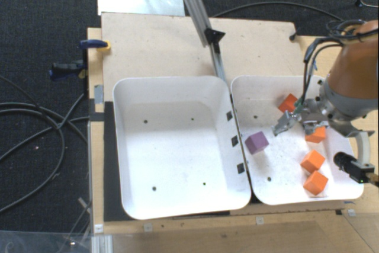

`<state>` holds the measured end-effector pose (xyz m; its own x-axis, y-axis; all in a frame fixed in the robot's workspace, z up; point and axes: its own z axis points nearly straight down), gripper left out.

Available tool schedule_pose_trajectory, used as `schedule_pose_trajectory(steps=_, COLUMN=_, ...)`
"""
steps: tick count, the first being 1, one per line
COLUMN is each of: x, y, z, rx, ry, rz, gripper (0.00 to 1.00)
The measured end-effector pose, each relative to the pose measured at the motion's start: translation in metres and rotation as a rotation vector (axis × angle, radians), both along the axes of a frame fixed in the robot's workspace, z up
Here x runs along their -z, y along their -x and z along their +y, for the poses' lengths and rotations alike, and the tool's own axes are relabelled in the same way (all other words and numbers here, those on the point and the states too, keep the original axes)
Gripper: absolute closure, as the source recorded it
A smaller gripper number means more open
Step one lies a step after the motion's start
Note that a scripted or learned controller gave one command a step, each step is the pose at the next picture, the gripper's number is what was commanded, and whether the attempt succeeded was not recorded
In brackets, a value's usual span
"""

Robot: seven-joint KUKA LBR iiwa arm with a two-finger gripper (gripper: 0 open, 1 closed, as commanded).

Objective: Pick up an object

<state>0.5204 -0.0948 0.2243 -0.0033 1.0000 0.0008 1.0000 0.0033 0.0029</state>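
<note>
Where the tool (pixel 290 122) hangs: four orange cubes (pixel 313 160), one purple cube (pixel 257 142).

Two bins side by side: left bin (pixel 172 145) at frame centre, right bin (pixel 260 186) holding five blocks (pixel 257 142), the gripper (pixel 288 122) above them.

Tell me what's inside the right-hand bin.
The right bin holds one purple block and four orange blocks. The gripper hangs over it; the arm covers the bin's right side.
</note>
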Motion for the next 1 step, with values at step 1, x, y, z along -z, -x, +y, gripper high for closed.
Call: schedule_pose_trajectory(steps=1, x=0.1144, y=-0.0529, z=-0.0261, rx=0.001, ry=0.002, rz=0.0, gripper=0.0)
